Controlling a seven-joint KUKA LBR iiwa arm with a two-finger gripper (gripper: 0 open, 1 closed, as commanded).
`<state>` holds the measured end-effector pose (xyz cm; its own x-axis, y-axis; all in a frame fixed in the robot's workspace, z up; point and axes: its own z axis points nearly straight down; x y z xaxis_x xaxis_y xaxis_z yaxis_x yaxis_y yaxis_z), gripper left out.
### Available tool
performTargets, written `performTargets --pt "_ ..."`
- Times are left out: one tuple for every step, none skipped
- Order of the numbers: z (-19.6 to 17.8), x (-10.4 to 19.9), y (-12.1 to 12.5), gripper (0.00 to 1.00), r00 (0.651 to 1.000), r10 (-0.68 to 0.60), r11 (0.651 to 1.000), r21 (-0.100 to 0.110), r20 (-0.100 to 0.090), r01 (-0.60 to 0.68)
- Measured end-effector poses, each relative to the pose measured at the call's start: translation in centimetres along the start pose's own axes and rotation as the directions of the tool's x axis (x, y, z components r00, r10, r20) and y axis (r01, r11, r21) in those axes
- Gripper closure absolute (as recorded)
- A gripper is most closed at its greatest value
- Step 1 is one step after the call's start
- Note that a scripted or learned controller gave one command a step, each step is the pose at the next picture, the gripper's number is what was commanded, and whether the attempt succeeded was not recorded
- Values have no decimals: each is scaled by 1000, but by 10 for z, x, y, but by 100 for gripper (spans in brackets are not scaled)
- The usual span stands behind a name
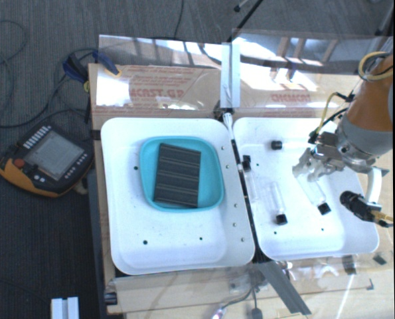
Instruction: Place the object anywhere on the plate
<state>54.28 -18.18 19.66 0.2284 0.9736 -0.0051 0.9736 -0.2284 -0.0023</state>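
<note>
A dark grey ribbed rectangular object lies flat on the teal plate in the left bin, roughly centred on it. My gripper hangs over the right bin, well to the right of the plate and apart from the object. Its fingers stand spread, with nothing between them. The grey arm with its orange band reaches in from the right edge.
The left white bin and the right white bin meet at a ridge. A few small black pieces and a clear piece lie in the right bin. A pendant sits on the floor at left.
</note>
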Motion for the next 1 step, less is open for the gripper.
performTargets --pt "0 0 0 0 1000 0 1000 0 0 0"
